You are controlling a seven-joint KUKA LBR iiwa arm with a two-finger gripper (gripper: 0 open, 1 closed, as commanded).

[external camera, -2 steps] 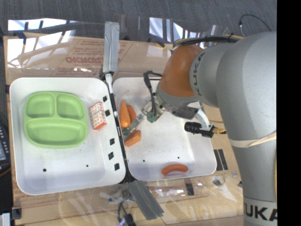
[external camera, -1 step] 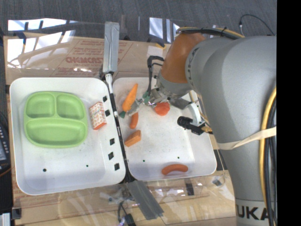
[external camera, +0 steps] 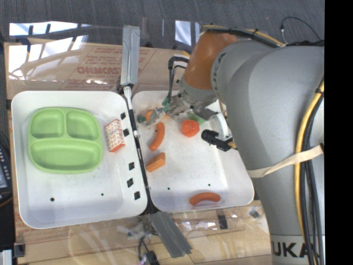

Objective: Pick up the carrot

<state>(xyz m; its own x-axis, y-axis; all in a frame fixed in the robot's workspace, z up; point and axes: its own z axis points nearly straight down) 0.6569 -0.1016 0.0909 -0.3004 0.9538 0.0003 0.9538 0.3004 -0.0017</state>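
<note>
The grey KUKA arm (external camera: pixel 276 131) took up most of the right side, its orange band (external camera: pixel 201 57) bent down over the far end of the right bin (external camera: pixel 187 178). We saw the gripper (external camera: pixel 165 110) low at that bin's far-left corner, but could not tell how its fingers stood.

The left bin (external camera: pixel 71 203), well to the left of the fingers, held a green divided tray (external camera: pixel 65 139) with three compartments, and a small patterned carton (external camera: pixel 114 135) just beside the tray, against the wall nearest the gripper.

In the right bin, a round orange-red fruit (external camera: pixel 191 128) lay just right of the fingers. A slim orange piece (external camera: pixel 157 136), which we took for the carrot, lay just below them, apart from them. A blocky orange wedge (external camera: pixel 155 162) sat further toward us, and a curved sausage (external camera: pixel 205 199) lay at the near wall, well away. Small green and orange bits (external camera: pixel 145 116) lay just left of the fingers.

Brown cardboard (external camera: pixel 88 65) lay behind the bins, dark carpet (external camera: pixel 110 4) beyond.
</note>
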